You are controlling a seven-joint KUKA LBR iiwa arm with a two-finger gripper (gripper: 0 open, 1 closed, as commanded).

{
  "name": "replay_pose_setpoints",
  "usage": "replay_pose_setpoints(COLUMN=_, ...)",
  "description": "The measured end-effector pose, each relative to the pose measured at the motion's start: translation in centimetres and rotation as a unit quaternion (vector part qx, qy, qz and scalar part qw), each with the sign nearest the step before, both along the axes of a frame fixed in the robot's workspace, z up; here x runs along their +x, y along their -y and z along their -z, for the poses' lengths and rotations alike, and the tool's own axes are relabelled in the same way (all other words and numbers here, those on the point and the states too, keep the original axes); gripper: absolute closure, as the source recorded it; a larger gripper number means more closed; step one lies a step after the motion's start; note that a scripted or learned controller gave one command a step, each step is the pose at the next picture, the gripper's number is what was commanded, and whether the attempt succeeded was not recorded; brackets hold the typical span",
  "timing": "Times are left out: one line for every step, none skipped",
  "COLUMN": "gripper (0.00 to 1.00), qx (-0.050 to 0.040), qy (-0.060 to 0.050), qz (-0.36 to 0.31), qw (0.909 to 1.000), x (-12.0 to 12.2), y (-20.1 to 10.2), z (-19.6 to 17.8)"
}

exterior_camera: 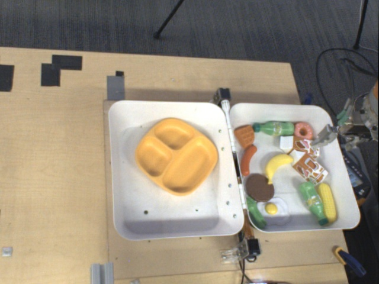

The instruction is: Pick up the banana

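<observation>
Toward the middle of the right bin (349, 215), the banana (276, 165) lies left of and below the gripper (329, 134).
Its curved long axis runs from upper right to lower left, beside a brown disc (259, 187); whether the gripper is spread or closed I cannot tell.

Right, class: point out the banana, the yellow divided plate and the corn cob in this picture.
banana (276, 165), camera view, middle of its curved body
yellow divided plate (176, 155), camera view, the ridge where its compartments meet
corn cob (327, 202), camera view, middle of its yellow kernels
</observation>
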State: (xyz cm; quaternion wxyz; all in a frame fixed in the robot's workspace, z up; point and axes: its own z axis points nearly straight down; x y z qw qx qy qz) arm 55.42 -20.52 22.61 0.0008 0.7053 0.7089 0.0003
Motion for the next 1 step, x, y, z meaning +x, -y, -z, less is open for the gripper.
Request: replay_pose_setpoints(gripper=0.00, qx=0.0014, qy=-0.001, qz=0.033, qw=0.9994, x=4.24, y=-6.92, z=5.87)
